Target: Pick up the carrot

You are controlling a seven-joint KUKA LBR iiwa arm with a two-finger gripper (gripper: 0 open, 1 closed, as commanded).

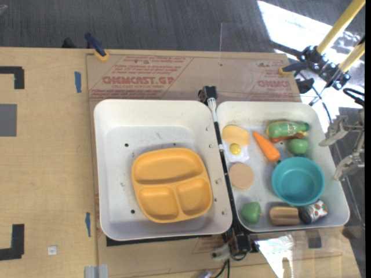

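Observation:
The carrot (267, 146) is a small orange cone. It lies at a slant in the upper middle of the right bin (342, 213), thick end toward the top left and tip toward the teal bowl (297, 180). A fried egg toy (235, 149) lies just to its left. A green and orange toy (287, 130) is just above and to its right. Nothing covers the carrot.
A green ball (298, 146), tan disc (242, 176), green pepper (251, 212), brown bun (284, 215) and small can (316, 212) share the right bin. A yellow divided plate (172, 184) sits in the left bin (110, 155). Thin metal parts (348, 149) stand past the right rim.

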